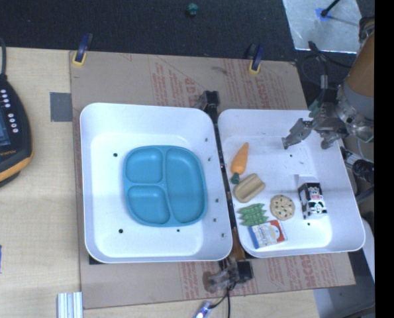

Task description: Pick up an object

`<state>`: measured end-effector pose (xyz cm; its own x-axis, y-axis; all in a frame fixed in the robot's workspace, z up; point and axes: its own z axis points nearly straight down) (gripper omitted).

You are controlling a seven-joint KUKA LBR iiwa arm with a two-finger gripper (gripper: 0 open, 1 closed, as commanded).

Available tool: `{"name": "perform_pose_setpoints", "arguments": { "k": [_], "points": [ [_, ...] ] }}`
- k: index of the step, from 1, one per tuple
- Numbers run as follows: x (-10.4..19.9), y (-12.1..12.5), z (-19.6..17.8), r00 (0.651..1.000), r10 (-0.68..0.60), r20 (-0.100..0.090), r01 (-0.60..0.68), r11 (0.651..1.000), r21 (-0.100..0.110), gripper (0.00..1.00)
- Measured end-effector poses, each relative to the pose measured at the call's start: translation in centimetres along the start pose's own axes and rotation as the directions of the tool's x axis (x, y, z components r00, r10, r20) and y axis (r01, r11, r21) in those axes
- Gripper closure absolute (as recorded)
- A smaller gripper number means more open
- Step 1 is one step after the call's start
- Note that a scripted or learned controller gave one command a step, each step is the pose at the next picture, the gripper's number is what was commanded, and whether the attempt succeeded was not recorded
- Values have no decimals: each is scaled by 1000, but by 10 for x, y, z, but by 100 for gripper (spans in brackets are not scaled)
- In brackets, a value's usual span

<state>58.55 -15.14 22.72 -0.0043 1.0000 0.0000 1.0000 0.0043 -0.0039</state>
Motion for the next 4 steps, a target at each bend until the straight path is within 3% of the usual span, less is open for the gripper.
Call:
{"name": "perform_pose_setpoints", "arguments": {
  "k": [1,2,3,4],
  "points": [
    [49,-56,106,1000,1,0,-1,1000,2,0],
    [39,-106,132,1000,-1,0,1,1000,-8,0],
    [39,-104,120,1000,-5,1,5,1000,-12,100],
    [98,-61,26,1000,0,0,0,1000,-1,100]
  ]
}}
